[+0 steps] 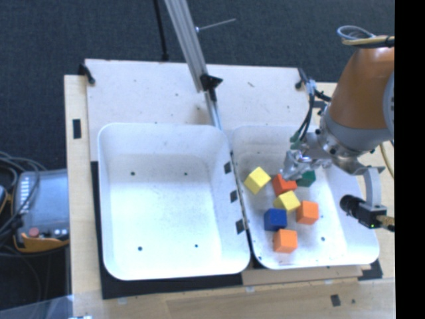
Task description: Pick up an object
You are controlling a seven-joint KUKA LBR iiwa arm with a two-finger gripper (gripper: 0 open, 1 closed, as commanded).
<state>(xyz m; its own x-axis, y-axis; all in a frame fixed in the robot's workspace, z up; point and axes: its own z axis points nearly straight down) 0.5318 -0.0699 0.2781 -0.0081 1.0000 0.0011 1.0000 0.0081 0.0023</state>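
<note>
Nearest edge of the right bin [345, 254] has an orange cube [285, 240] sitting just inside it, with a blue cube [275, 218] touching it on the far-left side. Second orange cube [307, 212] sits right of the blue one, and a small yellow cube [289, 200] is wedged between them on the far side. Larger yellow cube [257, 179] lies apart to the left, near the bin divider. Red-orange cube [283, 183] and green cube [306, 177] are at the far end of the cluster, directly under the gripper [295, 167]. Gripper is low in the bin, tips down at the red-orange cube, green cube just right of it; can't tell its state or whether anything is actually held, tips are too small and cluttered. Arm [362, 98] comes in from the right. Left bin [109, 178] sits alongside, touching the right one.
</note>
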